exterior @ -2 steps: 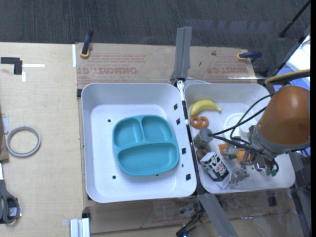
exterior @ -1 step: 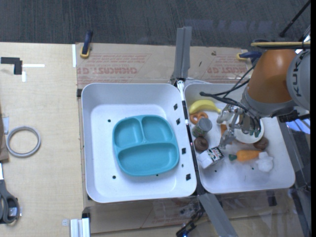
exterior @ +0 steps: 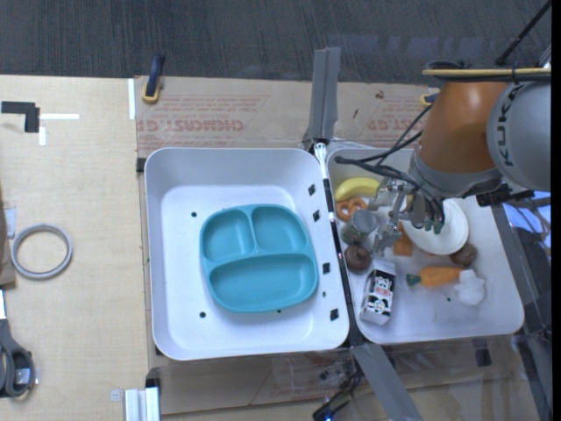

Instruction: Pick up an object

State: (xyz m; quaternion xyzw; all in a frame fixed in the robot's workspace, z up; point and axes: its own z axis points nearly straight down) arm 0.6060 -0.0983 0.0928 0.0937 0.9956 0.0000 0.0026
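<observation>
I see my gripper [exterior: 392,220] low over the right bin [exterior: 491,318] near a banana [exterior: 355,188]; its grip I cannot tell.

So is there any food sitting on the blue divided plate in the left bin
No, the blue divided plate has bare compartments; the banana lies in the right bin.

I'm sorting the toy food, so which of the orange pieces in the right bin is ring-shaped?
The small orange ring just below the yellow banana; the orange carrot-like piece is long and solid.

Bright even overhead light, soft shadows
</observation>
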